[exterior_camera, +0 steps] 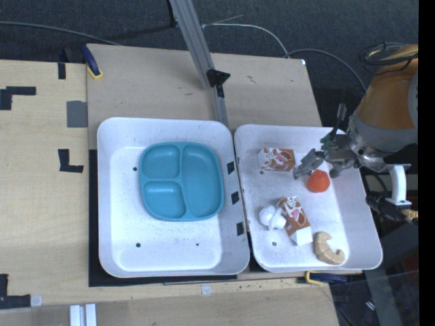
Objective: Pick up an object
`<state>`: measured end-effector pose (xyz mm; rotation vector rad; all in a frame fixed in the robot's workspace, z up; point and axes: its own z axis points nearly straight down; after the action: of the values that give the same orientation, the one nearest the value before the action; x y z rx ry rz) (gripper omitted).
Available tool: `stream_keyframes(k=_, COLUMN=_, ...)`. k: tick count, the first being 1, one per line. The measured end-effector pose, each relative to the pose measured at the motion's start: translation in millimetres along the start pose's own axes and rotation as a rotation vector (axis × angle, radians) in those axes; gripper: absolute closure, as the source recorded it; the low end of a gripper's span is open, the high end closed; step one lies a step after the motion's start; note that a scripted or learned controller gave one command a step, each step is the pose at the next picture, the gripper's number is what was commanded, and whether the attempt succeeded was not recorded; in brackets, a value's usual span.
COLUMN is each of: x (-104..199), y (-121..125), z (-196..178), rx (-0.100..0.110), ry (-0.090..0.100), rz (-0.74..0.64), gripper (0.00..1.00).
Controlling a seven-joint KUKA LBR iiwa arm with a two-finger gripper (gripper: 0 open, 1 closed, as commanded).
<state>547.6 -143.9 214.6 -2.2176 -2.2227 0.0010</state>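
Above right bin (353,246), gripper (314,163), orange ball (318,180)

the tabletop (41,202) is pale wood with a few dark tape marks on its left part. two shallow white bins rest on it side by side, touching along their inner edges: the left bin (112,243) and the right bin (360,240). a dark mat (93,216) shows under the left bin's edge. a blue and yellow clamp (91,62) sits near the far left corner.
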Motion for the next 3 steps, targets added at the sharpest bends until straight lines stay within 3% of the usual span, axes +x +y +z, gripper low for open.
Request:
stream_keyframes(k=1, x=0, y=0, z=0, rx=0.000, ry=0.000, rz=0.000, gripper=0.00)
stream_keyframes(k=3, x=-11, y=-3, z=124, rx=0.007, ry=0.000, rz=0.002, gripper=0.00)
